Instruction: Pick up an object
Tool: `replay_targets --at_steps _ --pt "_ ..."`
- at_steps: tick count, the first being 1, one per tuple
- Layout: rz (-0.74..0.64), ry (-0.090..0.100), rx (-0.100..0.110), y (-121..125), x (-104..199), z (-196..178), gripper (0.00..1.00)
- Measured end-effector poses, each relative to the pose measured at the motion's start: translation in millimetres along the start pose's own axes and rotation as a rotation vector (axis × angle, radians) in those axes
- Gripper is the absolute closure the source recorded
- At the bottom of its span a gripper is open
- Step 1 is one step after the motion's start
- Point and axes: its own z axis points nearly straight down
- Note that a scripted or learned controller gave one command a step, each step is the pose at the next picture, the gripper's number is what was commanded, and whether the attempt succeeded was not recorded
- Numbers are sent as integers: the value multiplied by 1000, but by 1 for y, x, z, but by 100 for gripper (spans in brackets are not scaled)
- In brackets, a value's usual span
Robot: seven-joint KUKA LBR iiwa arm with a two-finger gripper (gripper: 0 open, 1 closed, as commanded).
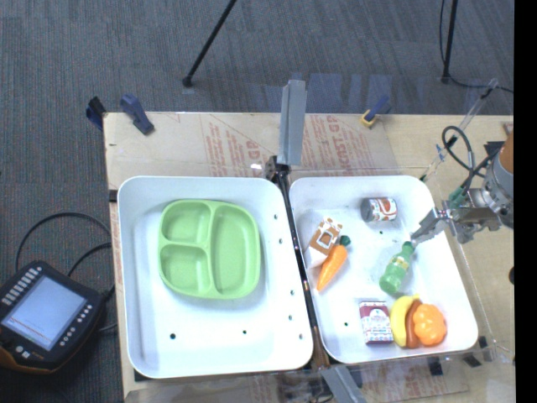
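My gripper (422,231) reaches in from the right over the right bin (352,187), low and just above the cap of a green bottle (394,272) that lies tilted on the bin floor. I see nothing held in it. Left of the bottle lie an orange carrot (331,265) and a small orange and white box (325,235). A silver and red can (380,210) lies near the back. At the front stand a red and white box (376,321), a yellow banana (403,317) and an orange fruit (428,326).
The left bin (138,225) holds a green divided plate (210,248). A grey metal post (292,128) rises behind the seam between the bins. A teach pendant (42,313) lies on the floor at the lower left. Cables (457,141) hang by the arm.
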Motion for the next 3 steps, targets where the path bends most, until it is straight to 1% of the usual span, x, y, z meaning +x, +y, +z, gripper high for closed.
replay_targets --at_steps 1,2,3 --pt "-31 2 2 55 -10 129 0" --pt "-253 0 -2 104 -23 168 0" --pt "-229 3 0 65 -23 168 0"
